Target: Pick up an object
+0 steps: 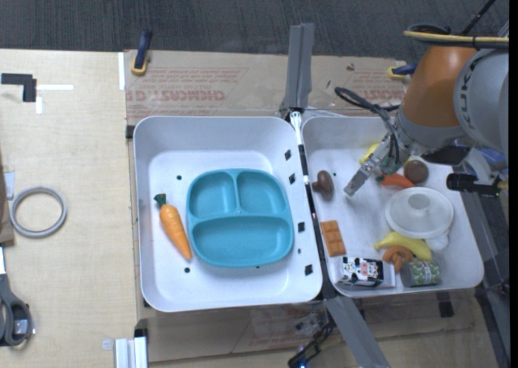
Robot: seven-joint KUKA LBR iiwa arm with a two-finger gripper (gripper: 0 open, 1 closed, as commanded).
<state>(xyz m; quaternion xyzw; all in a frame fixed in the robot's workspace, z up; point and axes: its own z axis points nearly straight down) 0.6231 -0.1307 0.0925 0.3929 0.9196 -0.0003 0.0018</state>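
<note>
Camera view: my claw [357, 184] hangs in the right bin [465, 277], finger state I cannot tell. One brown egg-like item [324, 182] just left of it; one orange wafer [333, 237] below; one carrot [173, 227] and one blue tray [240, 217] far left.

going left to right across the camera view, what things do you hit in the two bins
carrot → blue divided plate → brown egg-shaped piece → orange cracker → small carton → pincer → white lidded bowl
</note>
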